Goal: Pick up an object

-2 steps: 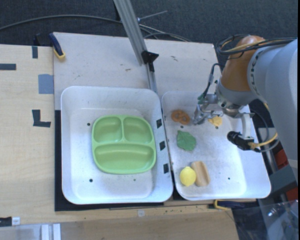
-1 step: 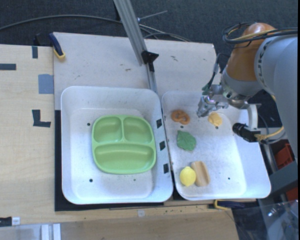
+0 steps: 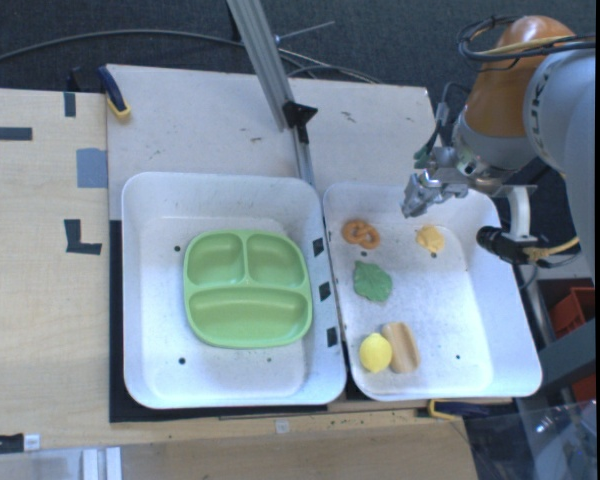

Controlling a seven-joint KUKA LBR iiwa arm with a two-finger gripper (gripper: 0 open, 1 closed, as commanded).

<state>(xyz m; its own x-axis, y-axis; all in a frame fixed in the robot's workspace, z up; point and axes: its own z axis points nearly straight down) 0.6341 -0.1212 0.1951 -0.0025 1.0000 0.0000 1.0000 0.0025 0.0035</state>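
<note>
Gripper (image 3: 417, 205) hangs at the upper right of the frame, over the top edge of the right bin (image 3: 500, 358); whether it is released or clenched cannot be told, and nothing shows in its grasp. Nearest to it, just below and right, lies a small yellow piece (image 3: 430, 238), the likeliest pick. It looks light and probably soft or rubbery, so a gentle pinch across its narrow middle should do; being small and low, it may slide on the smooth floor.

Other things share that bin. A pretzel (image 3: 360, 233) lies at its upper left, thin and flat, hard to get under. Below it sits a green leaf (image 3: 372, 282), floppy by the look of it. At the lower middle a lemon (image 3: 376, 352) touches a hotdog (image 3: 403, 347); the lemon is round and may roll, and the pair leave little room between them.

In the left bin (image 3: 150, 288), centre frame, rests a green divided plate (image 3: 247, 288), stiff and wide, poor for a two-finger grip.
</note>
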